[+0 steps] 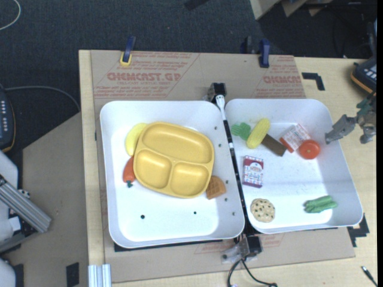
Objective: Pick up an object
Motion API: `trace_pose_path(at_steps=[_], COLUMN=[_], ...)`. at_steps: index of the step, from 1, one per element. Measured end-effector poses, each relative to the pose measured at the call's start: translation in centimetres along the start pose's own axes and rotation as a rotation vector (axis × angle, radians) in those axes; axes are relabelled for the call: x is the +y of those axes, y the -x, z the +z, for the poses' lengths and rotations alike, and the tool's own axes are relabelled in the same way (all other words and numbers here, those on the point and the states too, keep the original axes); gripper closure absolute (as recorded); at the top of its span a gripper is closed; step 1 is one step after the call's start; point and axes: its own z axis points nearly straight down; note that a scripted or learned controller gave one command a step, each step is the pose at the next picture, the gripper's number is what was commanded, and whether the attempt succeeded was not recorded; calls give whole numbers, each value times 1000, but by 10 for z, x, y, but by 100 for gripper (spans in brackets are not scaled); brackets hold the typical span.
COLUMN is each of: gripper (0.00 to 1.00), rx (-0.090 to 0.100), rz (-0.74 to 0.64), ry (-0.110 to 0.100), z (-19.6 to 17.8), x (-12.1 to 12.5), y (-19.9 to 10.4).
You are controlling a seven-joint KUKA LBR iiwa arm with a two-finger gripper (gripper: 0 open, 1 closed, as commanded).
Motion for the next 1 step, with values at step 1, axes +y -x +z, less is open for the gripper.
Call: trace_pose_path(at_steps=[1], gripper=[0], rx=[-3], rz=[-4], ry=[12], z=[-7], x=[2], y=[-1])
